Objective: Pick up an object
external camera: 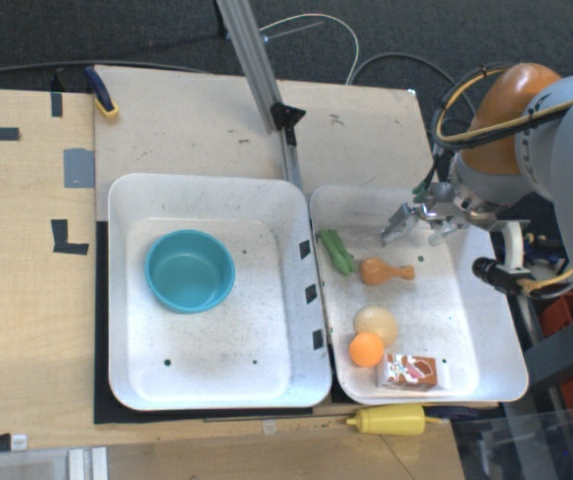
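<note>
End effector (pixel 403 224) low over the right bin's (pixel 486 368) far end, fingers spread, nothing between them. Just below: an orange drumstick toy (pixel 385 271), lying flat. Left of that, a green pod (pixel 335 251) near the bin's left wall. Nearer the front: a cream ball (pixel 375 321) touching an orange ball (pixel 366 350), and beside them a red-and-white packet (pixel 409 371) with print too small to read. In the left bin (pixel 126 268), a teal bowl (pixel 190 270), upright. On the counter (pixel 186 118) at the front edge, a yellow bottle (pixel 391 421) on its side; at the far left, a yellow-and-blue clamp (pixel 100 92).
</note>
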`<state>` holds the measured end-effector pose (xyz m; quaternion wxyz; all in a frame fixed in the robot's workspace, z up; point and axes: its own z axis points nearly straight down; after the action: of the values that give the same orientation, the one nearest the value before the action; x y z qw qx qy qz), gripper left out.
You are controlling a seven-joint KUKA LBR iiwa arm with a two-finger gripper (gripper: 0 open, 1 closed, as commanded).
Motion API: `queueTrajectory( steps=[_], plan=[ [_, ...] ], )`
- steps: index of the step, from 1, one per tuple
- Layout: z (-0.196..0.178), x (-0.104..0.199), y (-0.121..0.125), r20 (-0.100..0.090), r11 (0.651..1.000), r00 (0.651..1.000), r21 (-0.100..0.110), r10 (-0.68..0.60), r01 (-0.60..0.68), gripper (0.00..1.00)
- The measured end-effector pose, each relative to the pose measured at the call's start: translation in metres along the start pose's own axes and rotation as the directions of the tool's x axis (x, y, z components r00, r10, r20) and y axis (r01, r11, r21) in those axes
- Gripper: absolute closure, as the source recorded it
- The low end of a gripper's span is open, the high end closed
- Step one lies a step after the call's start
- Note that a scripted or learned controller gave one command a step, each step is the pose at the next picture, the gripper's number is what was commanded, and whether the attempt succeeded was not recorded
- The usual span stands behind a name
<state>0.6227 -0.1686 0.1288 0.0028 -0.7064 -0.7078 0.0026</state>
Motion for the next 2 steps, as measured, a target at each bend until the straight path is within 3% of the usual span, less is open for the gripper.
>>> queueTrajectory(
  steps=[1,2],
  plan=[
    [-0.014,0.0,0.002,0.001,1.0,1.0,-0.006,-0.002,0.002,1.0],
    [-0.057,0.001,0.007,0.001,1.0,1.0,-0.011,0.0,0.0,1.0]
  ],
)
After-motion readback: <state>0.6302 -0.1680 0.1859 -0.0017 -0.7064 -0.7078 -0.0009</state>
